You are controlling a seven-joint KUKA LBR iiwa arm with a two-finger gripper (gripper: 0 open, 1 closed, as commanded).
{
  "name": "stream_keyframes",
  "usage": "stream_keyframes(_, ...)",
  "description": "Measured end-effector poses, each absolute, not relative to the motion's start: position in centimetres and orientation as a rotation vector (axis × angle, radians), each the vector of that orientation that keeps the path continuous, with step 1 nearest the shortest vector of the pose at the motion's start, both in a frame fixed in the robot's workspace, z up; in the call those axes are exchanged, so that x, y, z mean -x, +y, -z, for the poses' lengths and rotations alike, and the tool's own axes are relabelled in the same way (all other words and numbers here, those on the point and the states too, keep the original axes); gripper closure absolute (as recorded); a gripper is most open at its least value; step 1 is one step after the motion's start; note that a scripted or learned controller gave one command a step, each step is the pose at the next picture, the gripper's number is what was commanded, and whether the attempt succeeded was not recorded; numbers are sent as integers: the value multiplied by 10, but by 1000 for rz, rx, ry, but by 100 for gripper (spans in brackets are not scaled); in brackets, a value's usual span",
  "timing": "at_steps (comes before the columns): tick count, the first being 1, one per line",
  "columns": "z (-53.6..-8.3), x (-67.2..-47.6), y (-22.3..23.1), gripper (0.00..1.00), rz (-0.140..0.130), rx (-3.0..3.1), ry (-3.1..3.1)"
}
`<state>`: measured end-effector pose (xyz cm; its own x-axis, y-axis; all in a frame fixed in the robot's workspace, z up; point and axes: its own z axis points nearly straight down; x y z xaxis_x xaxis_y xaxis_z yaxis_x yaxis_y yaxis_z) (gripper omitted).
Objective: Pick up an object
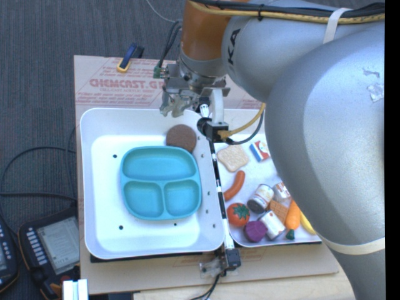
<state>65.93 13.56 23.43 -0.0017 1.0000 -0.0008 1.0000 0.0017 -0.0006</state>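
Note:
A round brown patty [181, 137] lies in the left bin [87, 167], just behind the blue divided plate [161, 183]. My gripper [177, 107] hangs over the back edge of that bin, slightly above and behind the patty. No object shows in it. The grey arm with its orange band [209, 17] comes in from the right and covers much of the right bin.
The right bin holds a bread slice [233, 158], a sausage [234, 184], a tomato [237, 213], a purple piece [255, 231], a small can [261, 197] and a carrot [292, 214]. A blue clip [129, 56] lies on the cardboard behind the bins.

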Motion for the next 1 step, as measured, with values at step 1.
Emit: stream_keyframes(1,-227,-668,183,100,1,-2220,2223)
